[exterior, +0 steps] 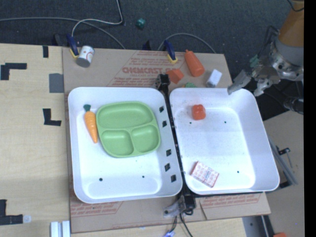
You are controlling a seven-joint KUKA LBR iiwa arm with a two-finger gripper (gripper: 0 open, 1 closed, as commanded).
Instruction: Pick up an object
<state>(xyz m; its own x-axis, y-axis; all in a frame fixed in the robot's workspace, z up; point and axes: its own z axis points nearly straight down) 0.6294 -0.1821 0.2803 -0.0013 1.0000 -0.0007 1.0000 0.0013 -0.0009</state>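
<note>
Left bin: shallow, white, sitting on the brown cardboard sheet. It is holding a green divided plate with three compartments, lying flat toward the bin's upper middle. A toy carrot with a green top is lying just beside the plate's left edge, pointing down the bin.

Right bin: shallow, white, lying edge to edge with the left bin. It is holding two items, well apart. A small orange-red block is sitting near the bin's upper left. A flat pink-and-white packet is lying tilted near the lower edge.

Outside the bins, on the cardboard above them: an orange bottle-shaped toy, a small orange piece, a small white-and-grey cube, and a white cylinder near the sheet's upper left corner.

Gripper: hanging at the right bin's upper right corner, above its rim, at the end of the grey arm with its orange band. Its two fingers are standing spread apart, with nothing between them. It is well apart from the orange-red block and the packet.
</note>
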